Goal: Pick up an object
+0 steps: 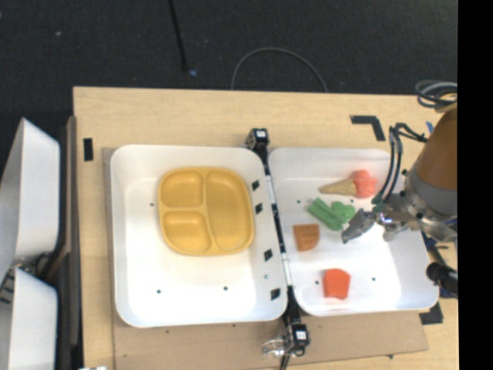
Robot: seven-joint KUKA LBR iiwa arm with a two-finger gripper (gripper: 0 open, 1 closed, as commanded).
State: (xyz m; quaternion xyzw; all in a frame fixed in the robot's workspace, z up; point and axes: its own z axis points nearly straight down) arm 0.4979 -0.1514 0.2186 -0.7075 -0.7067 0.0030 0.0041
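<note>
Plainly, in the camera view my jaws [373, 227] hang over the right bin [408, 295], spread apart with nothing between them; the green toy [332, 213] lies just to their left, nearly touching the left finger. It looks like light, stiff plastic, likely a bit slick, so I judge a grip across its narrow middle would serve best. Near it sit a brown block [306, 237], a red block [337, 283] and an ice-cream cone toy [353, 183].

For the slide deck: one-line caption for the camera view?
Gripper open above right bin beside green toy; yellow tray in left bin.
</note>
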